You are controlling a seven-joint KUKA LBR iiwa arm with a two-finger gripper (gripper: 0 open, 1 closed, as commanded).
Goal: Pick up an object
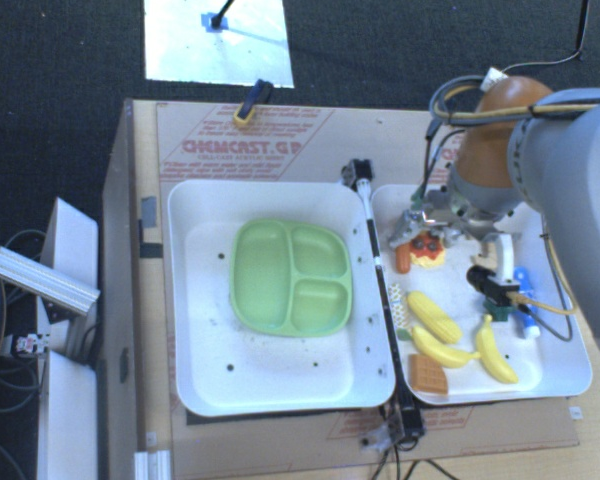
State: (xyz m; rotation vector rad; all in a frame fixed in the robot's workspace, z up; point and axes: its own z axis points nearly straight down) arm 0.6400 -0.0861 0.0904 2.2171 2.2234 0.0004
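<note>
Surface (pixel 270 133): we log a brown board printed with red lettering, centre frame, on dark carpet (pixel 60 68). A pale sheet (pixel 215 53) lies on the carpet, upper left; a yellow-and-black item (pixel 252 102) sits at the board's top edge.

Left bin (pixel 195 368): we count one green divided plate (pixel 290 275), near centre.

Right bin (pixel 560 373), right of frame: corn cob (pixel 432 315), two bananas (pixel 444 349) (pixel 496 355), waffle piece (pixel 428 375), a small orange-red item (pixel 403 258), an orange and yellow toy (pixel 428 249), and a blue item (pixel 524 295).

Arm (pixel 560 153): enters upper right; tool (pixel 442 224) low over the bin's upper-left corner, just above the orange toy. We cannot tell its state; the wrist hides it.

Lower left: grey equipment and cables (pixel 20 298), cut off by the frame edge.
</note>
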